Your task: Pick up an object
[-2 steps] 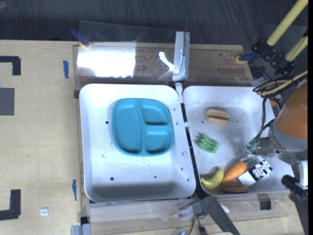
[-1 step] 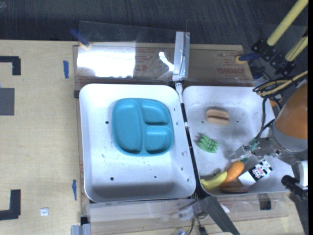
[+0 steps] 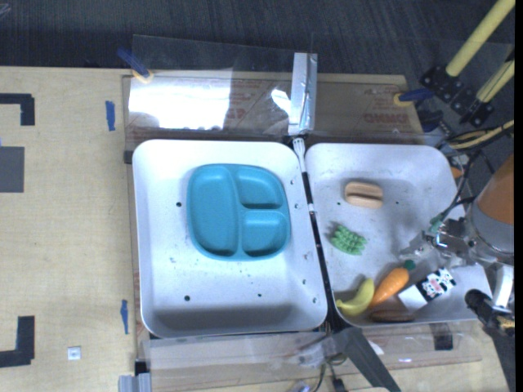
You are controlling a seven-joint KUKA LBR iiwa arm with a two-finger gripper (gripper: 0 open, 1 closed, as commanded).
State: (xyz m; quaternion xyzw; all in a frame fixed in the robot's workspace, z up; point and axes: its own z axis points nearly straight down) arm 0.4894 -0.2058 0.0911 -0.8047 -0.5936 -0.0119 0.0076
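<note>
Right bin [image 3: 384,158]: five loose items. Hot dog [image 3: 364,193] toward the far side, lying alone. Green bumpy piece, perhaps grapes [image 3: 347,239], near the middle, also alone. Banana [image 3: 356,298], carrot [image 3: 390,284] and a small black-and-white box [image 3: 431,287] crowded into the near corner, the carrot touching the banana and just beside the box, with something dark half hidden under them. Left bin [image 3: 159,243]: one blue divided plate [image 3: 239,211], centred, nothing on it. Arm: enters from the right, grey body with orange band at the frame edge; gripper [image 3: 437,243] sits over the right bin's right side, close above the box and carrot tip. State of the fingers: I cannot tell, since cables and metal parts blur together there, and nothing is visibly held. Risks, as judged from here. A descent into the near-corner cluster could pinch two items at once, or nudge the carrot so it rolls off the banana and out of reach against the wall. The bin's sloped rim beside the box leaves little room for one finger, so it may strike the wall. The carrot's smooth taper would likely squirt out of an off-centre squeeze. The hot dog and the green piece look the safer picks, each well apart from its neighbours.
</note>
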